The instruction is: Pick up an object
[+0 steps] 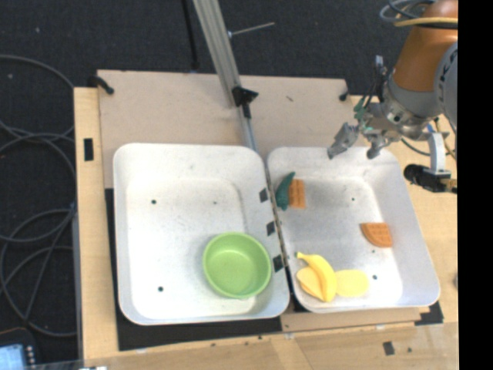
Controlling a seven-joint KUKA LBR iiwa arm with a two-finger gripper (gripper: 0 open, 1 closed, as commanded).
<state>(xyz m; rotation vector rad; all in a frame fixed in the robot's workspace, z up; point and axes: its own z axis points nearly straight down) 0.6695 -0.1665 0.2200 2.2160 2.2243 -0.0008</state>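
**Hovering open-fingered over the right bin's far edge**

Spreading its two fingers (340,142) wide with nothing between them, the gripper (357,146) hangs above the far rim of the right bin (408,206), near that bin's back corner. Above it, the grey wrist and orange band of the arm (422,60) reach in from the right side of the bench (177,106).

Below, in the right bin, four things lie apart from the gripper. A sponge (291,193), green on one side and orange on the other, sits against the left wall. A small orange-brown piece (377,234) rests toward the right. At the near edge, a banana (320,272) lies touching a pale yellow piece (351,283).

In the left bin (154,176), a green bowl (236,264) stands upright in the near right corner.

A metal post (219,41) slants up from between the two bins, and dark cables (31,168) trail across the floor to the left.
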